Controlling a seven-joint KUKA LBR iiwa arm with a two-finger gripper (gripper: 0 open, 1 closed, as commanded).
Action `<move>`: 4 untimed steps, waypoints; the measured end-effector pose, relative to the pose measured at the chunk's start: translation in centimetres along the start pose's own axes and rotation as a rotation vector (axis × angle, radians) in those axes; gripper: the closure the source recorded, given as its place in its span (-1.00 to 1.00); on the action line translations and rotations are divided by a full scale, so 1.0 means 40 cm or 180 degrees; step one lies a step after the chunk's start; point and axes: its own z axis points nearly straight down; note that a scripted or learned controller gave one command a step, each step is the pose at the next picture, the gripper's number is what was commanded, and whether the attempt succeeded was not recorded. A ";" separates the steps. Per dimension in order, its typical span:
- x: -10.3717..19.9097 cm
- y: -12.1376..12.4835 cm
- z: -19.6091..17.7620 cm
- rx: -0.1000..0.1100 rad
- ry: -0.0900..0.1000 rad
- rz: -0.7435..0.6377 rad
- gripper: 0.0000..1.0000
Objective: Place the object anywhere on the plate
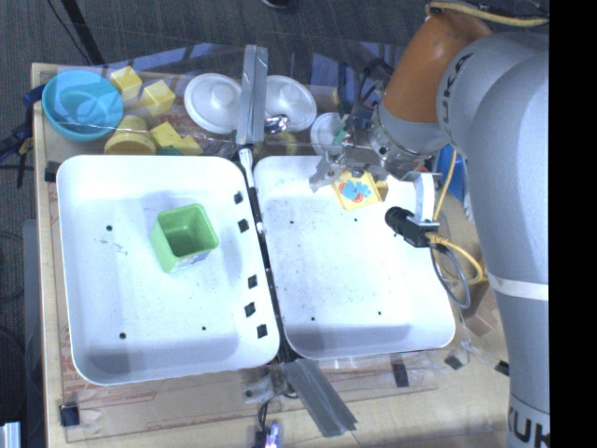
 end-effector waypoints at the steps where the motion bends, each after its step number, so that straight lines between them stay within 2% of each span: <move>1: 0.168 0.036 -0.083 -0.0008 -0.0003 -0.0236 1.00; 2: 0.344 0.002 -0.174 -0.0012 -0.0006 -0.0671 1.00; 3: 0.344 0.003 -0.175 -0.0015 -0.0007 -0.0671 -1.00; 4: 0.558 -0.014 -0.123 -0.0004 -0.0008 -0.1668 -1.00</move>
